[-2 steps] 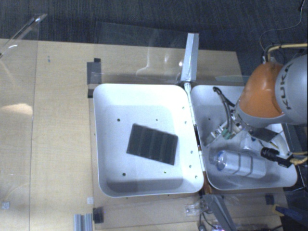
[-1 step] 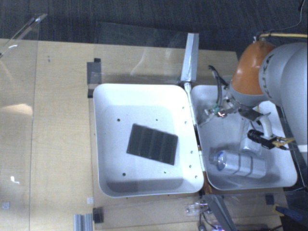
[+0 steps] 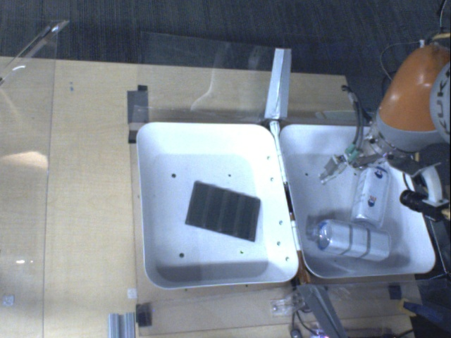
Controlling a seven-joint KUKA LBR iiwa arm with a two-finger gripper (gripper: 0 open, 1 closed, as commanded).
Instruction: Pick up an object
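A dark ribbed rectangular pad [image 3: 223, 210] lies flat in the middle of the left bin [image 3: 158, 189]. In the right bin [image 3: 303, 153], a clear plastic bottle [image 3: 350, 238] lies on its side along the near wall. A smaller clear bottle [image 3: 371, 197] with a coloured label lies just behind it, pointing toward the far side. My gripper [image 3: 341, 165] hangs over the right bin's middle, just left of and above the small bottle's top end. Nothing visibly sits in the gripper.
The grey arm with its orange band [image 3: 416, 94] covers the right bin's far right corner. A metal divider post [image 3: 278, 83] rises behind the seam between the bins. Clear panels stand at the back and left of the bench.
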